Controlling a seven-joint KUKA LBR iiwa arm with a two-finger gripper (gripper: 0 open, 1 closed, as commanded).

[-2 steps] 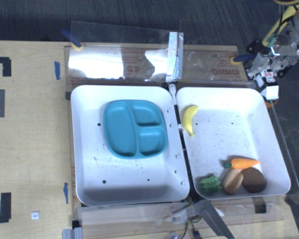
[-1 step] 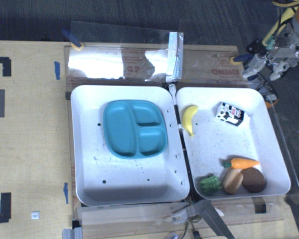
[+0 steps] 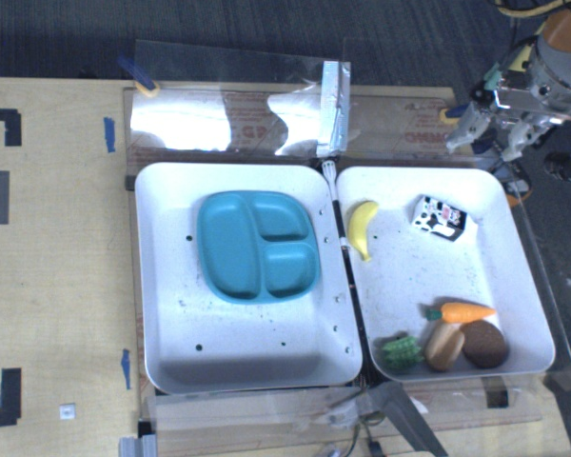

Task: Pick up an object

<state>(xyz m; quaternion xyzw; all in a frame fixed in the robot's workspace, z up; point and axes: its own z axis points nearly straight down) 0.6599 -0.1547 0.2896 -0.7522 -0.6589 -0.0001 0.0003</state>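
The right bin (image 3: 414,279) holds a yellow banana (image 3: 362,227) near its left wall and a small black-and-white packet (image 3: 440,218) toward the back. At its front right corner lie an orange carrot (image 3: 466,311), a green broccoli piece (image 3: 400,351), a tan potato-like piece (image 3: 444,346) and a dark brown round piece (image 3: 483,343), packed close together. My gripper (image 3: 490,136) hangs beyond the back right corner of that bin, outside it, open with nothing between its fingers.
The left bin (image 3: 162,284) holds a blue divided plate (image 3: 259,246). A clear plastic sheet and a metal bracket (image 3: 331,108) stand behind the bins. The bin walls meet in a ridge between plate and banana.
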